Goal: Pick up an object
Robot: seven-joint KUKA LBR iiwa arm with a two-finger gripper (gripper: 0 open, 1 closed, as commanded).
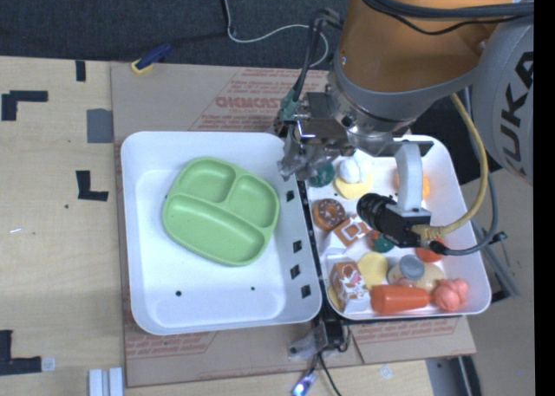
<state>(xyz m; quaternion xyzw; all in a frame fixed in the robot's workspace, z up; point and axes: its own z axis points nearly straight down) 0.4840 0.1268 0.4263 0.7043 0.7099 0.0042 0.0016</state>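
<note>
My gripper (305, 157) hangs over the far left corner of the right bin (442, 159), close to the wall between the two bins. Just below it lies a small teal item (323, 176), and I cannot tell whether the two touch. Beside that lies a white and yellow piece (351, 179). Toy food fills the rest of this bin: a brown donut (329, 212), a small printed box (347, 282), a yellow piece (374, 269), an orange carrot (401, 299) and a pink piece (449, 293). The arm hides the bin's far side.
The left bin (143, 212) holds a green divided plate (221, 210). A black cylinder with a yellow cable (388, 217) hangs over the middle of the right bin. Both bins rest on a cardboard sheet (173, 95) on the bench.
</note>
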